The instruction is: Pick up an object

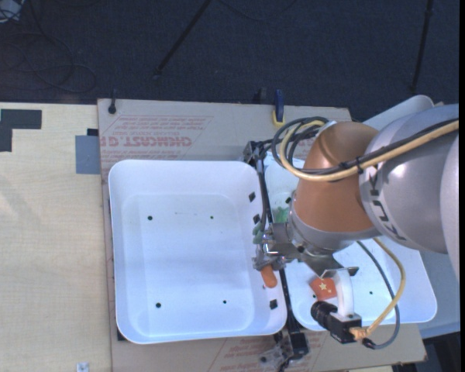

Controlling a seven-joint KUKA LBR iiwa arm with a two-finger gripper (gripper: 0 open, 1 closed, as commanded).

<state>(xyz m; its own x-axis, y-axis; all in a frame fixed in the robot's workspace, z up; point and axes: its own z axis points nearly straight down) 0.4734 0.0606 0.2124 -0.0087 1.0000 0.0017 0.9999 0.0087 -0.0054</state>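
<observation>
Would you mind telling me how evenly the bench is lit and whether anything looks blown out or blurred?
Camera view: the left shallow white plastic bin is bright, nearly washed out; the floor behind the bench is very dark; the grey arm's orange band shades the right white bin; the small orange object at the divider looks soft.

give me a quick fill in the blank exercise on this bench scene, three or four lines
1. The bench bears ____ white bins side by side.
2. The arm hangs over the ____ bin of the two.
3. The band above the wrist is ____.
4. A small orange thing lies by the divide between the left bin and the right bin, just under the arm's ____.

Missing words: two; right; orange; wrist
</observation>
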